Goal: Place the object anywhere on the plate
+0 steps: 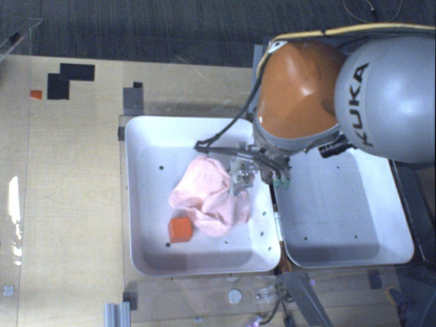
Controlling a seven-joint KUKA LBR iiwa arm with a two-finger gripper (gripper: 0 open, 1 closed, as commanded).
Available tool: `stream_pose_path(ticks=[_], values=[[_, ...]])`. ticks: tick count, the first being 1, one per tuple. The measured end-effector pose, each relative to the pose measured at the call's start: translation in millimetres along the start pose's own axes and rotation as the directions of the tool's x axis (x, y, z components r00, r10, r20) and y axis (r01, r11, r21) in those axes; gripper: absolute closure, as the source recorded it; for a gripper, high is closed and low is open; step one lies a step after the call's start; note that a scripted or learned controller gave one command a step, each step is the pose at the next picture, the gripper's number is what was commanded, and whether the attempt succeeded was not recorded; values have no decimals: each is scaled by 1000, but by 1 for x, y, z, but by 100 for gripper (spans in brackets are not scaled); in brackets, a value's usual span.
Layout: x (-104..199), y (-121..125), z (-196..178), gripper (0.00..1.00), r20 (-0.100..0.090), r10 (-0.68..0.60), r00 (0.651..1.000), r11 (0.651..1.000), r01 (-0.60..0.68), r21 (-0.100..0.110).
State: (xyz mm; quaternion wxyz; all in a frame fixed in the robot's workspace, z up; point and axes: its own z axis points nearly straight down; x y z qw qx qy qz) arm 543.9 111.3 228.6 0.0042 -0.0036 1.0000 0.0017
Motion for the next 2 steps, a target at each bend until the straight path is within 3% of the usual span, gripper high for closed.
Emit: stream_pose_path(ticks=[1,2], values=[[25,44,1,100,-2,1,1000,1000,-1,0],[25,44,1,0,-1,2,1000,1000,-2,0]])
